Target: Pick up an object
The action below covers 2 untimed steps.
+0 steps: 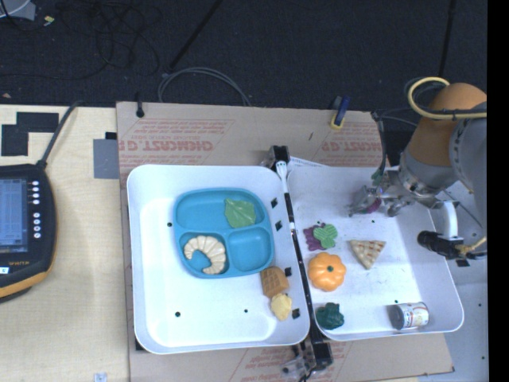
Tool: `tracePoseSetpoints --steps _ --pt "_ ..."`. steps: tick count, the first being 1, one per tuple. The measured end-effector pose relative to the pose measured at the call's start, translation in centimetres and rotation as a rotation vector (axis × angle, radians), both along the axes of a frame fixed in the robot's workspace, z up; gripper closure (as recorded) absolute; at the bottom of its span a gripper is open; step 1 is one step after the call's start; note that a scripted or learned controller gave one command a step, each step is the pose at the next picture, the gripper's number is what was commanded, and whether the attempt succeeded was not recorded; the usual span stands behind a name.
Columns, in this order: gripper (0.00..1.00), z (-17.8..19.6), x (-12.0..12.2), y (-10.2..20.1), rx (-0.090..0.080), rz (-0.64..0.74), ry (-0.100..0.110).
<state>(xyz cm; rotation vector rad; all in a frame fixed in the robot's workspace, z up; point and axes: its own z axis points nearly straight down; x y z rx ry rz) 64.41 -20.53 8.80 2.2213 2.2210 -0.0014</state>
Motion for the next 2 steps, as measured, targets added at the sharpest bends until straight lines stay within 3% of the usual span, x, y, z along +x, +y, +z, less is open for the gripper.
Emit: tracePoseSetpoints --steps 1,2 --pt "0.0 -0.1 0.0 4.6 0.003 0.003 0.003" --pt "0.0 12.4 0.2 -1.2 -0.006 -0.002 -0.012"
